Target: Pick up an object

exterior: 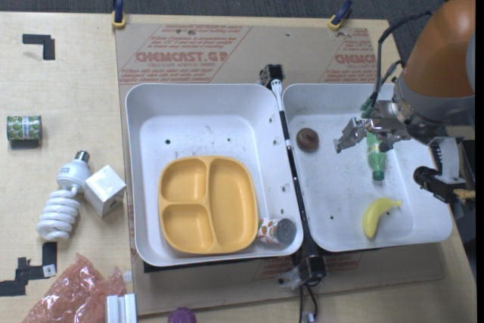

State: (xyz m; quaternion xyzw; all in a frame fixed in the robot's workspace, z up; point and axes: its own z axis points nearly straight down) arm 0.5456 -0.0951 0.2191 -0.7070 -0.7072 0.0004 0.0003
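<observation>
the grey arm with its orange band (452,49) reaches in from the right, over the right shallow white bin (333,227), and its metal pincer (363,131) hangs above the middle of that bin; whether the pincer is wide or narrow cannot be told from this slant, and nothing is seen held in it. just beside the pincer, partly under the wrist, a slim green bottle (376,161) lies lengthwise on the bin floor. to the left of the pincer, near the dividing wall, sits a small round brown object (307,138), apart from the bottle. lower in the same bin lies a yellow banana (376,215), well below the pincer and touching nothing else. the left shallow white bin (151,106) holds a yellow plastic plate with three compartments (208,204) in its lower half, and a small can lying on its side with a grey lid (277,231) is in the lower right corner, touching the plate's edge. on the pale tabletop (68,94) to the left of the bins lie a white spiral light bulb (62,200), a small white cube (105,190) just beside it, a small green can (24,128) further up, and a crumpled pink mesh bag (72,291) at the lower edge. two blue clamps (119,9) hold the brown cardboard sheet (189,49) under the bins.
</observation>
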